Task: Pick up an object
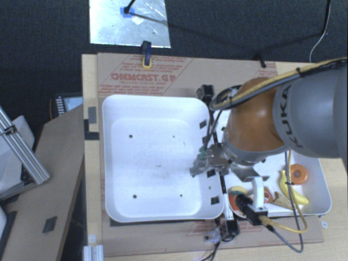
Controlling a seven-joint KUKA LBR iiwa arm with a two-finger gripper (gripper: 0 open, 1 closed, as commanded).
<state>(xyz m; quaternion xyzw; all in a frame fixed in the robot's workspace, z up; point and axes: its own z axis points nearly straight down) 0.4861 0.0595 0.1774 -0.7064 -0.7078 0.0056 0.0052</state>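
My grey arm with its orange band (255, 124) reaches in from the right and covers most of the right bin (325, 200). The gripper (202, 164) hangs low over the right side of the left bin (152, 156), close to the wall between the two bins. Whether anything is in the gripper is hidden by its dark, blurred tip. In the right bin lie a yellow banana (291, 192), an orange ring (298, 174), a tan piece (277, 201) and an orange round thing (235, 198) partly hidden under the wrist.
Both bins rest on a cardboard sheet (163, 72) with red print. A yellow clamp (147, 56) sits at the sheet's far edge. A shiny metal plate (130, 15) lies beyond it. An aluminium rail (22, 151) stands off the bench to the left.
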